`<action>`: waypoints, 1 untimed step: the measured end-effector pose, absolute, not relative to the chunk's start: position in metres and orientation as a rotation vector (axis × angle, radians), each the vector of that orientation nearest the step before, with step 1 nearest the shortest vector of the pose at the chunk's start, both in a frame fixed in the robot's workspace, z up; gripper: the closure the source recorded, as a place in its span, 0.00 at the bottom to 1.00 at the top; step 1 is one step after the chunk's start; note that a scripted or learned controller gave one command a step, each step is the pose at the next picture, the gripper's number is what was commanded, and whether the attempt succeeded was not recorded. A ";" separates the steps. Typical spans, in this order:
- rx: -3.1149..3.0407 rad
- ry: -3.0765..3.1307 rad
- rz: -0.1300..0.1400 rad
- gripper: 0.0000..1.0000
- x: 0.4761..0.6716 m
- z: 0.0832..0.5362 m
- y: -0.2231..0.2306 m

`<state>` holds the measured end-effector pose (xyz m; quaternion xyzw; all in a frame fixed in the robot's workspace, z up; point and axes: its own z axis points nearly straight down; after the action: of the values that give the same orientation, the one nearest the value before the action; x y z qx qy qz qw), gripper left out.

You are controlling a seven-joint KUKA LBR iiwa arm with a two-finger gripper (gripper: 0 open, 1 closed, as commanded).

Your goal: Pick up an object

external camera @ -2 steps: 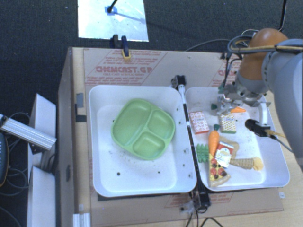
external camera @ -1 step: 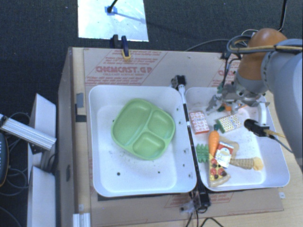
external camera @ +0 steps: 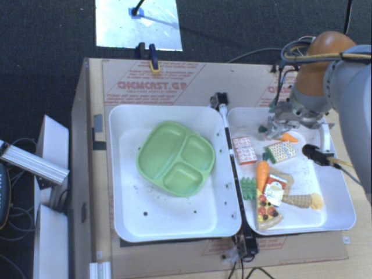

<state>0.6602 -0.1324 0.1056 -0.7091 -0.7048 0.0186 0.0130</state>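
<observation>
Jaws (external camera: pixel 272 128) low in right bin (external camera: pixel 343 205) (grip unclear), bench (external camera: pixel 174 80), dark carpet (external camera: pixel 46 39)

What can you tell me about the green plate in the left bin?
The green plate is light green, looks like smooth plastic and has a rounded square outline. Raised ridges divide it into three compartments: one large on its left side and two smaller on its right. All three look empty. It lies face up, turned at an angle to the bin's walls, on the floor of the left white bin, nearer the far wall and the centre divider. Nothing else touches it.
</observation>
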 end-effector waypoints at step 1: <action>-2.209 -2.197 0.058 0.00 0.660 0.106 -0.132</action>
<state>0.6602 -0.1324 0.1056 -0.7089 -0.7049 0.0186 0.0129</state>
